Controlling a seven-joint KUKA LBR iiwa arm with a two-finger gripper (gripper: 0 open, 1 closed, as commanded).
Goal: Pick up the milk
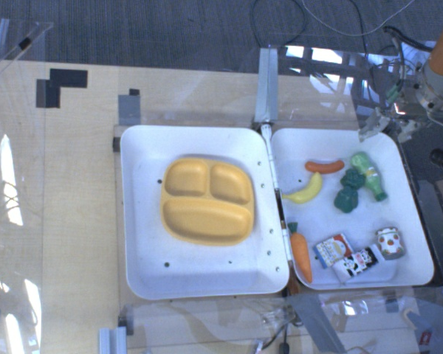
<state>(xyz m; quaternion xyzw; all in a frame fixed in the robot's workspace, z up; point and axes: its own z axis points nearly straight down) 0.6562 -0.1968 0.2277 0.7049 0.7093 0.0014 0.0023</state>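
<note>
**A:** Two small cartons lie close to the near edge of the right bin, and I would call the black-and-white patterned one the milk. It lies on its side, toward the bin's near right corner, touching or just beside a red-and-blue carton.

**B:** What else is near it?

**A:** A small round spotted container just to its right, and a carrot along the bin's near left edge. The banana, sausage, green bottle and broccoli-like piece sit toward the far edge, well apart from it. The yellow divided tray fills the middle of the left bin.

**B:** And the gripper?

**A:** The gripper hangs over the far right corner of the right bin. I cannot tell how far apart the jaws stand; nothing is visibly between them.

**B:** How will the milk handle?

**A:** Probably light, a stiff little toy box with smooth, somewhat slippery faces. I would close on its two long flat sides, across the narrow width near the middle. The neighbouring carton leaves little room on that side, so a finger may nudge it.
</note>
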